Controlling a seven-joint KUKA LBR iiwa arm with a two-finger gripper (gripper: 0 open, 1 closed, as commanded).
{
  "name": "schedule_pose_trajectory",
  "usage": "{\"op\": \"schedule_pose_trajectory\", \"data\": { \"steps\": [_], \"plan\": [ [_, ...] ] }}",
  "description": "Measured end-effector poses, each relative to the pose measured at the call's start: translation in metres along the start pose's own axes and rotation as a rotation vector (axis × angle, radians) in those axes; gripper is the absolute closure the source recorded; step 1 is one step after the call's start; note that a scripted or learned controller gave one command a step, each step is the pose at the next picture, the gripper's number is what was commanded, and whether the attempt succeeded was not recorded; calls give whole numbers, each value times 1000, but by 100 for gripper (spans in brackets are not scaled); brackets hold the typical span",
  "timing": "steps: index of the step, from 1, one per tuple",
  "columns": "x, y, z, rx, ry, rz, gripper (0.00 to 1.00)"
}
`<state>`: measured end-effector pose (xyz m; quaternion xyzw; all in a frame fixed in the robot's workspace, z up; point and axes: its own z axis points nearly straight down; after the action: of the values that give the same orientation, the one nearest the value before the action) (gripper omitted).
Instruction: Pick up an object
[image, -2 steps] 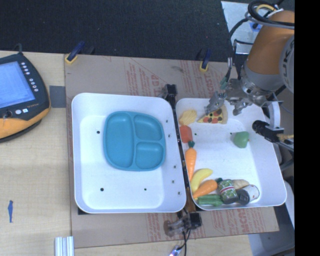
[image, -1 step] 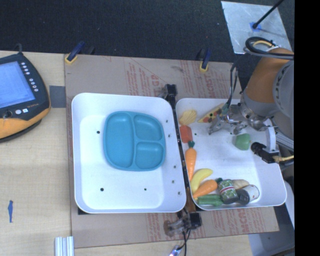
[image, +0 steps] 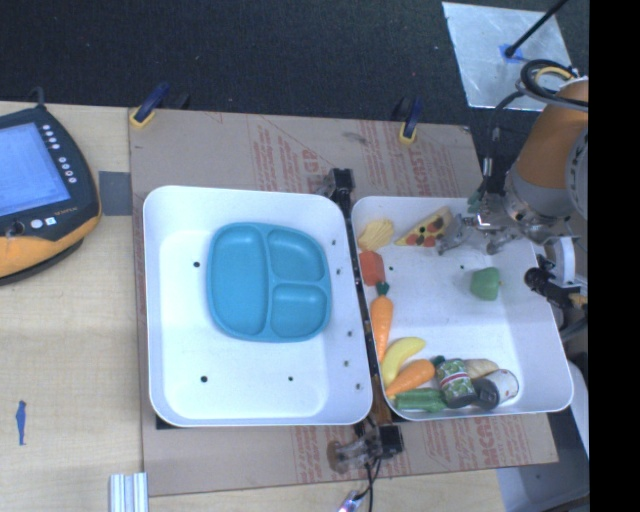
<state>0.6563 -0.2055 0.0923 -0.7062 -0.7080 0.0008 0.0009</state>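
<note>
Two white bins side by side on a cardboard sheet (image: 300, 150) with faint red printing — too blurred to read. Left bin (image: 165, 300) holds a blue divided plate (image: 268, 282), three compartments, lying flat at centre.

Right bin (image: 545, 345) holds the toy food. Upper left corner: a ridged yellow chip (image: 376, 234), and just right of it a pizza slice (image: 425, 228) with dark and red toppings. Along the left wall, top to bottom: a red piece (image: 372, 267), a long carrot (image: 381, 321), a banana (image: 402, 353), a second, shorter carrot (image: 411, 377). Along the bottom wall: a green pod (image: 418, 400), then a small bottle (image: 462, 382) with a red-and-green label, writing not legible, and a dark can (image: 495, 388) lying on its side. A green block (image: 485, 283) sits alone in the upper right part, apart from the rest.

Arm enters from the right edge, orange band at upper right. Gripper (image: 478, 236) hangs over the top of the right bin, between the pizza slice and the green block, near the slice's right end. Cannot tell how it is set — the metal parts blur together; nothing visibly lifted.

Far left: a teach pendant (image: 40, 190), orange-rimmed, screen lit blue-white, text unreadable. Two blue-and-yellow clamps (image: 148, 105) pin the cardboard's top edge.
</note>
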Motion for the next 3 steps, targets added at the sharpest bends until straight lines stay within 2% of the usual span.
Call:
{"op": "schedule_pose_trajectory", "data": {
  "steps": [1, 2, 3],
  "plan": [
    [50, 0, 0, 2, 0, -3, 0],
    [49, 0, -10, 5, 0, -4, 100],
    [49, 0, -10, 5, 0, -4, 0]
  ]
}}
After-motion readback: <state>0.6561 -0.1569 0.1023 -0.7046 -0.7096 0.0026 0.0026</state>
